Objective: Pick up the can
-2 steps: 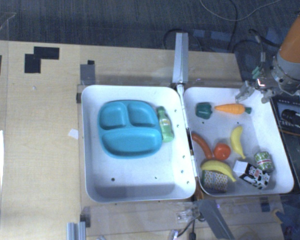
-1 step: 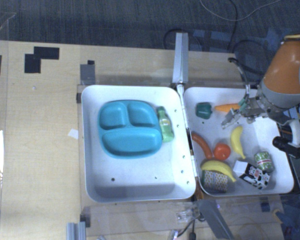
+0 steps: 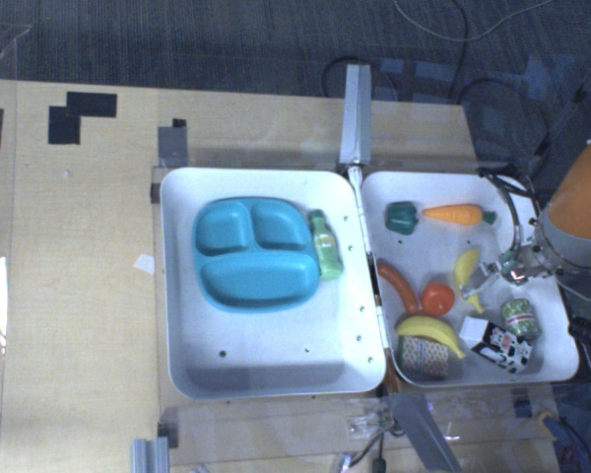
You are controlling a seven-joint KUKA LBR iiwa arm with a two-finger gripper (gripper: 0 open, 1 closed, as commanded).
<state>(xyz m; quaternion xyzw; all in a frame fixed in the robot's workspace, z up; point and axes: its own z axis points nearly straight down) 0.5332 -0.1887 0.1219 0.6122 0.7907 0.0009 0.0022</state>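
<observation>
Camera view: right bin (image 3: 569, 358) holds can (image 3: 519, 317), upright near right wall, green-and-white label, silver top. Gripper (image 3: 507, 267) hangs just above and left of can, apart from it; jaw state cannot tell, too small and blurred. Black-and-white carton (image 3: 500, 347) lies touching or just beside can's lower edge. Yellow pepper (image 3: 466, 265) and tomato (image 3: 437, 298) sit left of gripper.

Risk, judged: descent off-centre may tip can against wall. Crowding carton may block one finger or get pinched instead. Smooth round wall likely slips under weak grip.
</observation>
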